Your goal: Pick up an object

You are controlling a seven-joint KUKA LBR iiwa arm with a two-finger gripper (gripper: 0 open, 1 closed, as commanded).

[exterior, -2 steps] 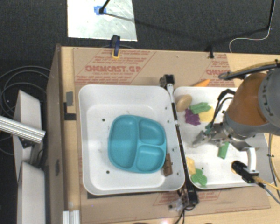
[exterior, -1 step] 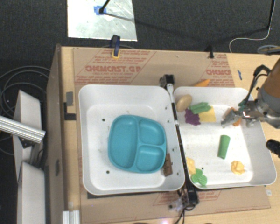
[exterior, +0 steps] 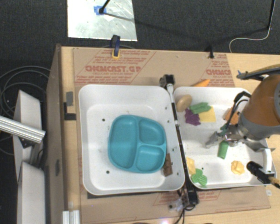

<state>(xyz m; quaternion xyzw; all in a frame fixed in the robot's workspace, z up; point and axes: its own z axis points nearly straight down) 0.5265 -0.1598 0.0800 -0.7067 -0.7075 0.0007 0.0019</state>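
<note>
Hand low in right bin, fingers apart, just above green block; not gripping.

Blue divided plate in the left bin, brown cardboard underneath, silver sheet beyond
</note>
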